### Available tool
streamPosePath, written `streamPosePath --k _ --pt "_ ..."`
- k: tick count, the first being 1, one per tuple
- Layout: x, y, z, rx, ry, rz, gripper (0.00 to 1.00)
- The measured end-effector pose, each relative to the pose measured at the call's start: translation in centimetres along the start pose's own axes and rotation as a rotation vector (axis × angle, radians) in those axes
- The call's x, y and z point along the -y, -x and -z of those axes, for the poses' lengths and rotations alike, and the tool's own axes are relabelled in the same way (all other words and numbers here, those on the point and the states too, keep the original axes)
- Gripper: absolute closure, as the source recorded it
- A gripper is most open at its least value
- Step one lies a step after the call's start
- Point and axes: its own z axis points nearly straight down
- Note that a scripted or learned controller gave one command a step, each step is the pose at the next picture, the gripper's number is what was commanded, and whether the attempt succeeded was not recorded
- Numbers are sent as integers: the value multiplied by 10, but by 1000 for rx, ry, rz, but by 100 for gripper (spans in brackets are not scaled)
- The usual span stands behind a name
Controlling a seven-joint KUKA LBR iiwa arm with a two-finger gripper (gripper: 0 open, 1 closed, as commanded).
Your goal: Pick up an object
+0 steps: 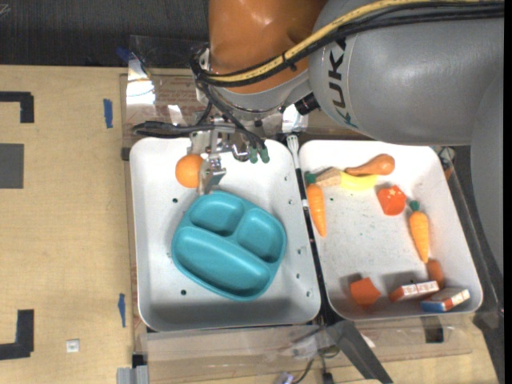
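Observation:
My gripper point(210, 166) hangs from the orange-banded wrist over the far left part of the left bin point(152, 294). A small orange ball point(188, 171) lies on the bin floor right beside it, touching its left side. Whether the ball is gripped is hidden by the wrist. A teal divided plate point(230, 245) lies tilted in the middle of the same bin, just in front of the gripper.
The right bin point(376, 246) holds two carrots point(317, 209) point(419, 232), a red piece point(391, 200), a yellow piece point(360, 182), an orange gourd shape point(372, 166), an orange block point(364, 291) and small packets point(416, 290). The arm's grey body covers the far right.

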Motion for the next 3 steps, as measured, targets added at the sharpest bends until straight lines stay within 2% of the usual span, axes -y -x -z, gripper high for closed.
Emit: streamPosePath --k 1,3 --pt "-14 -77 -30 -9 -1 -89 100" --pt "-15 -73 -6 10 4 -87 100"
